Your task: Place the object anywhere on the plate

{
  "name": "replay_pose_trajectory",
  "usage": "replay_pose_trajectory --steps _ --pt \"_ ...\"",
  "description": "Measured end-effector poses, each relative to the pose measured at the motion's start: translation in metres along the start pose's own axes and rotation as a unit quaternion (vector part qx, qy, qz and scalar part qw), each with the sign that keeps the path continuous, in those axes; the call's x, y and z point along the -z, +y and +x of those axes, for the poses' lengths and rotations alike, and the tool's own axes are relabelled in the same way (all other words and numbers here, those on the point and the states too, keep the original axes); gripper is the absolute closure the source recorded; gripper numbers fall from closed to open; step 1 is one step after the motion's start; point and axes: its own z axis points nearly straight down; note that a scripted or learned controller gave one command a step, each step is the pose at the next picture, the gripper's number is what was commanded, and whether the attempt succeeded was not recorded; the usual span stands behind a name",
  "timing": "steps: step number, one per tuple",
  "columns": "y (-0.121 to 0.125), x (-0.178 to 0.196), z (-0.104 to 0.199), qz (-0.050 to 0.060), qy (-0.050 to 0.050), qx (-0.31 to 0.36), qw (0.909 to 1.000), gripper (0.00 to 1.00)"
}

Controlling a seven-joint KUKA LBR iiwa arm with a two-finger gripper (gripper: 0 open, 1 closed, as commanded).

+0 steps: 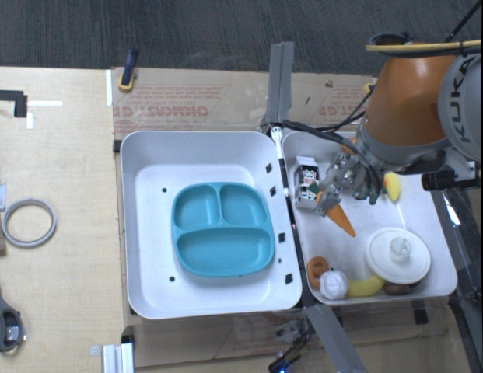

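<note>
plate (223, 229) sits in left bin (140, 208); jaws (332, 195) grip carrot (340, 219) over cluttered right bin (435, 239)

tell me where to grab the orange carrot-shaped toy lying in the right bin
Grip the orange carrot-shaped toy across its thicker upper-left half, coming from above. It lies flat, tapering toward the lower right, so the narrow tip offers less hold. The gripper hangs just over that thick end.

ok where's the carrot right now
In the right bin, the carrot lies just below the gripper, left of the white lid.
</note>
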Motion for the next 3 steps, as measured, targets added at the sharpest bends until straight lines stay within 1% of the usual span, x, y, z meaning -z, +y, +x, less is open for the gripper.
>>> replay_pose_trajectory --steps 1,2,3 --pt "0.068 0.000 0.006 -0.001 0.000 0.044 0.9990 1.00" --pt "0.112 0.056 0.040 -0.001 0.000 0.077 0.9970 1.00" --pt "0.112 0.056 0.040 -0.001 0.000 0.077 0.9970 0.00"
